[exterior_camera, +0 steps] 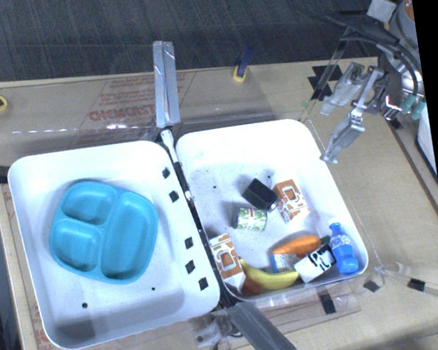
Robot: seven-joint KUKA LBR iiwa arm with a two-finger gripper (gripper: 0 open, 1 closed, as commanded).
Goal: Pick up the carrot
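Along the near edge of the right-hand shallow white bin [327, 164], toward its near right corner, a tight cluster is seen. A curved yellow banana [271, 277] lies closest to the near wall, with a small orange-and-white carton [227, 257] just beside it at the inner wall. The short orange carrot [296, 245] lies directly behind the banana, touching a black-and-white packet [314, 262] on its near side and flanked by a small blue plastic bottle [342, 249] against the right wall. Farther toward the bin's middle are found a green-and-white round tin [251, 219], a second orange-and-white carton [290, 200] and a black block [259, 192]. In the left white bin [49, 318], a blue compartmented plastic tray [104, 232] rests near the centre.

Beyond the right bin's far right corner, the grey two-finger gripper [331, 151] is held above the bench, well apart from the carrot. Whether it is parted or closed cannot be told; nothing is seen in it.

The crowding is judged to be the chief risk: the packet, banana or bottle could be caught instead of the carrot, or the carrot could be pushed aside. The closeness of the near wall may also block a clean descent.
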